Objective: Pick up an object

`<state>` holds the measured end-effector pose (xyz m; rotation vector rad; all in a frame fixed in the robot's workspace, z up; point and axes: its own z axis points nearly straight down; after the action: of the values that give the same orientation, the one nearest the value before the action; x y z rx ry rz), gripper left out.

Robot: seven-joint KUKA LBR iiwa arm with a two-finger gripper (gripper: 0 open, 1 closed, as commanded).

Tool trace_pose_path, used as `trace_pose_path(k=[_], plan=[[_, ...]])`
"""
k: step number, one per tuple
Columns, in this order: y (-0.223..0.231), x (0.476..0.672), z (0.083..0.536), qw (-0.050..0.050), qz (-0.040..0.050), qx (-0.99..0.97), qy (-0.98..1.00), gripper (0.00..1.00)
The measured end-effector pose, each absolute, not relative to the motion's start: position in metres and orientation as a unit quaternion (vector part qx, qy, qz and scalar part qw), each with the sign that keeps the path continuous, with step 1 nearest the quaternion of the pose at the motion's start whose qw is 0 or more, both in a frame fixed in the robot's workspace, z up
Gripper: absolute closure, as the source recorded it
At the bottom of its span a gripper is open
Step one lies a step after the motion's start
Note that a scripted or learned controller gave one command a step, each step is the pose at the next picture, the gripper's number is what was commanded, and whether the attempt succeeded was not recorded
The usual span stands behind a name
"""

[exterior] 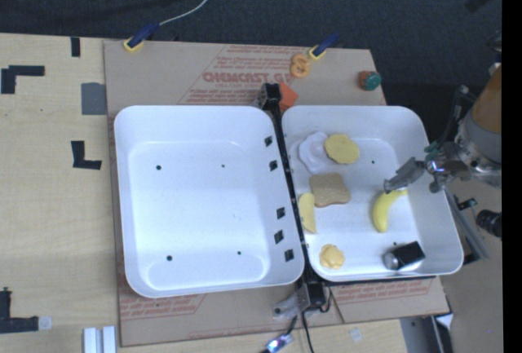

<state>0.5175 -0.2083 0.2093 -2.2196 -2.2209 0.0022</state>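
Observation:
The right bin (432, 205) holds several food toys. A yellow banana (385, 210) lies right of centre, and a tan toast slice (329, 190) lies in the middle. A round yellow piece (342, 149) sits next to a pale white piece (311, 152) at the back. A yellow wedge (307, 213) rests by the divider, a small yellow lump (331, 256) lies near the front, and a black and silver object (404, 256) sits at the front right. My gripper (400, 179) reaches in from the right, just above the banana's upper end. Nothing is visibly held.
The left bin (130, 205) sits beside the right one on a cardboard sheet. An orange piece (300, 65) and a teal piece (370, 81) lie on the cardboard behind the bins. The arm's wrist (477, 152) hangs over the right bin's right rim.

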Motion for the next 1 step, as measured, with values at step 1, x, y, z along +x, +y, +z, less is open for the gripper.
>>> trace_pose_path(k=[1], plan=[[-0.1963,0.6409,0.0782,0.001,0.0007,-0.705,-0.709,0.0]])
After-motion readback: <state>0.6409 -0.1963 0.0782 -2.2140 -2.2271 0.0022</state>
